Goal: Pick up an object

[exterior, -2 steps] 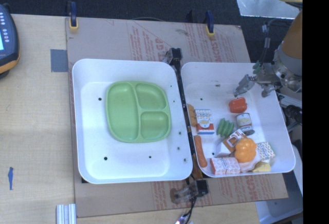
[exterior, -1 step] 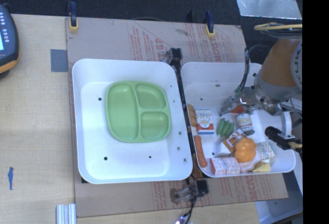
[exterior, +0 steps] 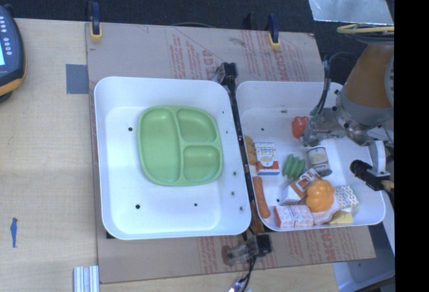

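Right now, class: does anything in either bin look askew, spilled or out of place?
Nothing looks spilled or damaged. The green plate lies flat in the left bin; the toy food lies jumbled in the right bin.

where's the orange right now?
In the camera view the orange sits in the right bin, near its lower right corner, between a red-and-white carton and a small patterned packet.
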Controlling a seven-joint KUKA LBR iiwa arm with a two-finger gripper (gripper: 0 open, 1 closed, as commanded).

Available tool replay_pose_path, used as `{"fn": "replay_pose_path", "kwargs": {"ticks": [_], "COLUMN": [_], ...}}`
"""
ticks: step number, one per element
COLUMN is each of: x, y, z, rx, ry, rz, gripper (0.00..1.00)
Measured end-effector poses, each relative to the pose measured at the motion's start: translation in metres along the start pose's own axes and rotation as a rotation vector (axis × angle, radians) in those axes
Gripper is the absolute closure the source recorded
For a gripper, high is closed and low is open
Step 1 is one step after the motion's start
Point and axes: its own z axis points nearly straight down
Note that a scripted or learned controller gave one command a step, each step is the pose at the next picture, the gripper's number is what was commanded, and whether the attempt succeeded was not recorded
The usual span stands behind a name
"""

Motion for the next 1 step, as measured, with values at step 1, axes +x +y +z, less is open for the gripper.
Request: {"fn": "replay_pose_path", "kwargs": {"ticks": [1], "x": [0.0], "y": [-0.0001], "z": [0.0003], "rx": [0.0], "ry": [-0.001], "rz": [-0.001], "gripper": [0.0]}}
